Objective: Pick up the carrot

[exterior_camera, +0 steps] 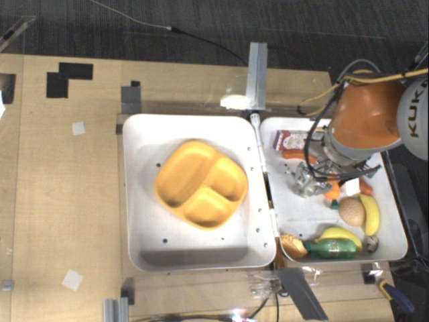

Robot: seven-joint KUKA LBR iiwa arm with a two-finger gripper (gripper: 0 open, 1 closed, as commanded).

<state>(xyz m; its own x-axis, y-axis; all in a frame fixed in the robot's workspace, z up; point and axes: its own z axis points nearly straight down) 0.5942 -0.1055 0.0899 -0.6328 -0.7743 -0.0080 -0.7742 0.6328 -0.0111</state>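
Note:
The carrot (333, 194) shows as a small orange piece in the right bin (288, 210), mostly hidden under the arm's wrist. My gripper (306, 180) hangs low over the middle of that bin, just left of the carrot. Its metal tip is small and blurred under the orange band of the arm (365, 116). I cannot see anything held in it.
The right bin also holds a tan round fruit (352, 211), two bananas (369, 213) (338, 234), a green vegetable (332, 248), a brown pastry (293, 245) and a red-white box (289, 141). A yellow divided plate (201, 183) lies in the left bin (144, 247).

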